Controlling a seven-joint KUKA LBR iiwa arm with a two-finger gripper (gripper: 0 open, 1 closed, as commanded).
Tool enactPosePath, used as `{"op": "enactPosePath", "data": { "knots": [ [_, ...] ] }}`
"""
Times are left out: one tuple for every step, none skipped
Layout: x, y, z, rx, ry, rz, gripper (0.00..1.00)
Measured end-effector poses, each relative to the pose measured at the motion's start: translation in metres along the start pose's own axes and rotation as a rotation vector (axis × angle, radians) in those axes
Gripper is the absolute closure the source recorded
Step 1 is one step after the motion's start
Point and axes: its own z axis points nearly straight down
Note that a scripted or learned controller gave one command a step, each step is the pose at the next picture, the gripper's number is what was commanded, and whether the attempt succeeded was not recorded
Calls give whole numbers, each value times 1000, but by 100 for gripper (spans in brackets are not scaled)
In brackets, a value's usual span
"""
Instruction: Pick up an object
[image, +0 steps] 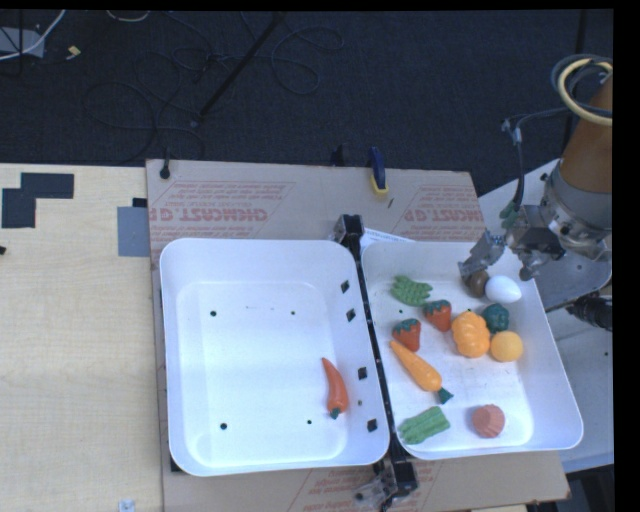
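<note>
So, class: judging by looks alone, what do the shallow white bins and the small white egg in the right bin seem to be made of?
Shallow white bins: probably moulded plastic, smooth, faintly glossy, with rounded rims.
Small white egg: likely a plastic toy, uniform and shiny with a soft highlight; a real egg cannot be ruled out.

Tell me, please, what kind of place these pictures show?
Probably a robotics lab test bench: two shallow white plastic bins on a cardboard sheet, small plastic toy foods like an orange carrot, and loose black cables on the dark floor.

Two bins (180, 300); carrots (415, 366) two; strawberries (406, 333) two; green pods (424, 425) two; one egg (503, 290).
</note>
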Motion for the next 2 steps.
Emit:
{"op": "enactPosePath", "data": {
  "knots": [
    [24,-60,132,12,4,0,0],
    [57,0,188,-4,0,-3,0]
  ]
}}
